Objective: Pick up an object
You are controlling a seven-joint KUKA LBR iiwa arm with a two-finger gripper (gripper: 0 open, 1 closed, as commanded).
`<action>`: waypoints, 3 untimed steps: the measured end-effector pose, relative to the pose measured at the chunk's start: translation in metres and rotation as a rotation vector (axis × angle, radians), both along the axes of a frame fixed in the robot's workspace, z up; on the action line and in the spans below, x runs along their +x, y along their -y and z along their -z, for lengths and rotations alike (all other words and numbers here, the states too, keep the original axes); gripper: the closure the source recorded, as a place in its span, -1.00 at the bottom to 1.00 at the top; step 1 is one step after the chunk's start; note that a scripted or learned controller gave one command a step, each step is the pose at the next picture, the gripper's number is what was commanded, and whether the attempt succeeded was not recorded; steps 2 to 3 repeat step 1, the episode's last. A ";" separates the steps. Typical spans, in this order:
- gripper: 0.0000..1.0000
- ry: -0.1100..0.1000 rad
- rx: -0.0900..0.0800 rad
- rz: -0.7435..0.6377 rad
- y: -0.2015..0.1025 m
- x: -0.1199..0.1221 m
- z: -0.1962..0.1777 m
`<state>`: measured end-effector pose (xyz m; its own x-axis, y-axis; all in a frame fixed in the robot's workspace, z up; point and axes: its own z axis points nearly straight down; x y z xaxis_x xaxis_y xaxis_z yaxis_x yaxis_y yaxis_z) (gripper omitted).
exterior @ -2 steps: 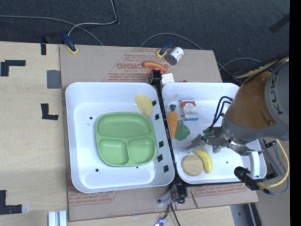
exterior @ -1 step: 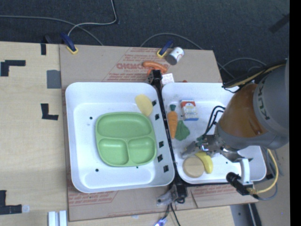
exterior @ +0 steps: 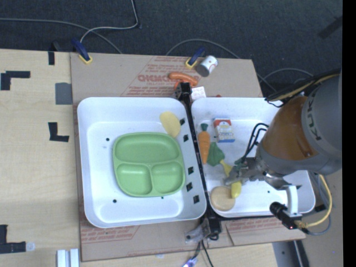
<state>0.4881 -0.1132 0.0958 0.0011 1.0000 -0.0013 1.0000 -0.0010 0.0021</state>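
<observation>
Nearest the lower edge, in the right bin (exterior: 261, 209), a round tan disc-like piece (exterior: 221, 198) lies against the front left corner. Just above it, a small yellow object (exterior: 236, 189) sits at the gripper (exterior: 236, 174); the gripper tip is low over the bin floor here, and whether it is released or clenched on the yellow object cannot be told, since the tip is blurred and partly covered by the wrist. The arm (exterior: 297, 135), grey with its orange band, enters from the right and covers much of this bin's right half. Further up, along the divider, a green piece (exterior: 216, 152) lies beside an orange carrot (exterior: 204, 143), touching or nearly so. Beyond them a small red-and-white box (exterior: 223, 129) rests near the bin's back wall. In the left bin (exterior: 89, 149), a green divided plate (exterior: 148, 164) occupies the middle, and a pale yellow lemon-shaped item (exterior: 171, 123) lies past its far right corner. Behind both bins, on the cardboard (exterior: 111, 74), an orange object (exterior: 182, 78) and a grey cylinder (exterior: 207, 65).
</observation>
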 end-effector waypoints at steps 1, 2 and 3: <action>1.00 -0.001 0.001 -0.003 -0.064 0.072 -0.114; 1.00 -0.001 0.001 -0.003 -0.064 0.072 -0.114; 1.00 -0.001 0.001 -0.003 -0.064 0.072 -0.114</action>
